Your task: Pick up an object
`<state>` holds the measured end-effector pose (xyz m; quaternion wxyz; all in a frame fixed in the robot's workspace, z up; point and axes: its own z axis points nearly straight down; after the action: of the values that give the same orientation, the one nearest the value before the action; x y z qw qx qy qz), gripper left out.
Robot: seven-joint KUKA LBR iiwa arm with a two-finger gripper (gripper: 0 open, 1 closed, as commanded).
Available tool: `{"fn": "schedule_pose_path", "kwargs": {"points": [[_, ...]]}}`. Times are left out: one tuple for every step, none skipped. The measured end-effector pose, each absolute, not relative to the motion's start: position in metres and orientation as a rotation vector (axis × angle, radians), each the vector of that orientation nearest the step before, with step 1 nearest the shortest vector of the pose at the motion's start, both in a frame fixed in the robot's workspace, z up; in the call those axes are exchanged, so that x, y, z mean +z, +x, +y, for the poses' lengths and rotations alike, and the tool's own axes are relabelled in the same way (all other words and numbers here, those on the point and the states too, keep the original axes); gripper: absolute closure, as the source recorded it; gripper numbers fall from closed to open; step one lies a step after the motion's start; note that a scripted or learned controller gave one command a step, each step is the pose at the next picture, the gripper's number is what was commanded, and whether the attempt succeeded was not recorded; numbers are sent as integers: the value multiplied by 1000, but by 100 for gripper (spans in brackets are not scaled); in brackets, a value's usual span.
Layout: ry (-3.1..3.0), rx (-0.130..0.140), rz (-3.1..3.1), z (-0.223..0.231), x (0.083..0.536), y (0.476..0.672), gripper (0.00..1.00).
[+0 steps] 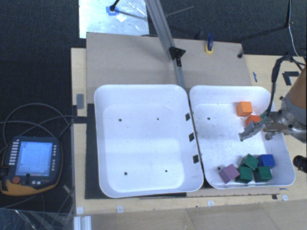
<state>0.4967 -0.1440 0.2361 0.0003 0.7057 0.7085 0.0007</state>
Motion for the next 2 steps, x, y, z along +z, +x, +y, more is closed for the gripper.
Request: {"fn": "schedule_pose_path", "kwargs": {"points": [[2217, 3, 2224, -144, 236, 497, 0], [2221, -2, 2225, -145, 194, 492, 0]]}}
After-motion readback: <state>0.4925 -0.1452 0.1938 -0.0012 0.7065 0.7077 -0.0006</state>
